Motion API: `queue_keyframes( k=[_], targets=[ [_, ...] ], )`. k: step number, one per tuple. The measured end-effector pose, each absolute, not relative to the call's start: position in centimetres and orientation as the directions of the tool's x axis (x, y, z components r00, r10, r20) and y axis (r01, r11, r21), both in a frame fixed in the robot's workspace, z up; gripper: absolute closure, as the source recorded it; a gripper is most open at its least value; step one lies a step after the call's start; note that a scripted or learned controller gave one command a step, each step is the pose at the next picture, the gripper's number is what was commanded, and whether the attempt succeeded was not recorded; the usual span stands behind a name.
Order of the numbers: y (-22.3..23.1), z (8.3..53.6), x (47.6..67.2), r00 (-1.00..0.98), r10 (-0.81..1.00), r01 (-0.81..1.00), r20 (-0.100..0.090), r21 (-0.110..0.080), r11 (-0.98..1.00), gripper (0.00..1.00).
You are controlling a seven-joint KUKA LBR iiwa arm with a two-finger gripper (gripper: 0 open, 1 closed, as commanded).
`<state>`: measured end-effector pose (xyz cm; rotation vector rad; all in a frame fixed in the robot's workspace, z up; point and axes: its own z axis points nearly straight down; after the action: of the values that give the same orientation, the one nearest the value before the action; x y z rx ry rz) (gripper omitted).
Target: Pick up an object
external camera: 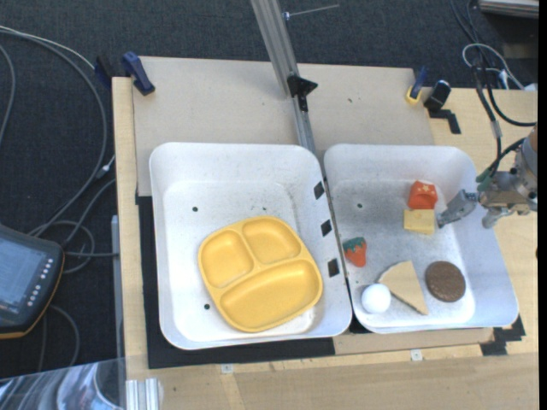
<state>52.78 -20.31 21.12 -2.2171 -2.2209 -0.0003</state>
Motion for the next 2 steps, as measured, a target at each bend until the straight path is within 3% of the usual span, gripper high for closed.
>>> queue_keyframes(
  k=[1, 2],
  targets=[
    [-20.3, 21.1, 52.8, -0.001, 1.0, 1.0, 0.003, -0.002, 0.001, 0.0],
    [-20.9, 15.8, 51.9, 0.001, 1.0, 1.0, 0.003, -0.008, -0.001, 0.0]
  ],
)
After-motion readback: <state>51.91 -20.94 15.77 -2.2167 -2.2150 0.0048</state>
